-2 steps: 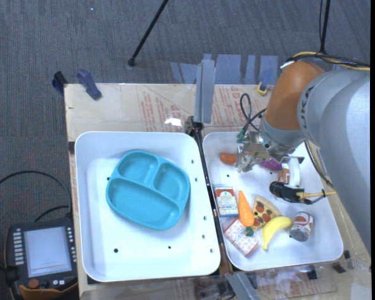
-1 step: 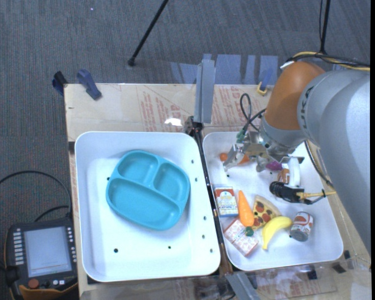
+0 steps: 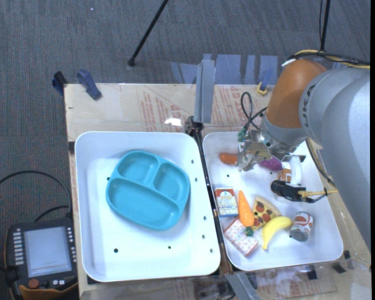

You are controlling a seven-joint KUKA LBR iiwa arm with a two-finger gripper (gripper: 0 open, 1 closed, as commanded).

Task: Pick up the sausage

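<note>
The sausage, a small orange-red piece, lies near the back left corner of the right bin. My gripper hangs low over the bin just to the right of the sausage, very close to its right end. The wrist and the orange band rise behind it to the right. Nothing shows held in the gripper.
A purple item lies just right of the gripper. Further forward in the right bin are a carrot, a pizza slice, a banana, a can and two small cartons. The left bin holds a blue divided plate.
</note>
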